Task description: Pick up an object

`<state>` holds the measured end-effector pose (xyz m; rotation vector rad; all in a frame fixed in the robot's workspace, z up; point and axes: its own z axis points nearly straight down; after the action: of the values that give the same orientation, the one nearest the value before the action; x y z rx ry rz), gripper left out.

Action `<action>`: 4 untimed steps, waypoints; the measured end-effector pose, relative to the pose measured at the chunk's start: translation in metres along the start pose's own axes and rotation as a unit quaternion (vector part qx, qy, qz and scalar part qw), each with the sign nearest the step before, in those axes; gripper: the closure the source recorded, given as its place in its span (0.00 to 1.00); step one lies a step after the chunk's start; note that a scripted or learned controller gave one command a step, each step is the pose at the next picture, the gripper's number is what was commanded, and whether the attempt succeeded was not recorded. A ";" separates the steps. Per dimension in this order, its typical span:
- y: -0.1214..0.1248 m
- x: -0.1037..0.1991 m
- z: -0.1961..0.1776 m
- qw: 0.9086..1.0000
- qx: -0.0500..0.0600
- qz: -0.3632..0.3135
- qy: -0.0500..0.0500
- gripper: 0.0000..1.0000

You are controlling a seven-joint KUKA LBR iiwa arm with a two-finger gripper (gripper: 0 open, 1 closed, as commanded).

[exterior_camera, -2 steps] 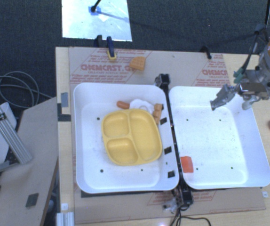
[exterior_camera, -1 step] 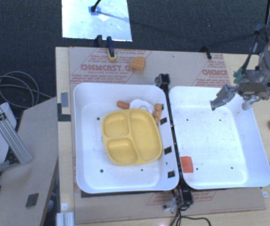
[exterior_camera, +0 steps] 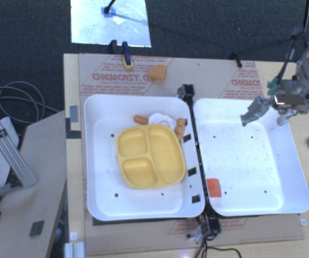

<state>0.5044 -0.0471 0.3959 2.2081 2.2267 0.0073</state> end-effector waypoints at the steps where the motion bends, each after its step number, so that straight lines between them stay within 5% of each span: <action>1: 0.000 0.000 0.000 1.000 0.000 0.000 0.000 0.00; 4: 0.000 0.000 0.000 1.000 0.000 0.000 0.000 0.00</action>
<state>0.5044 -0.0471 0.3959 2.2081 2.2267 0.0073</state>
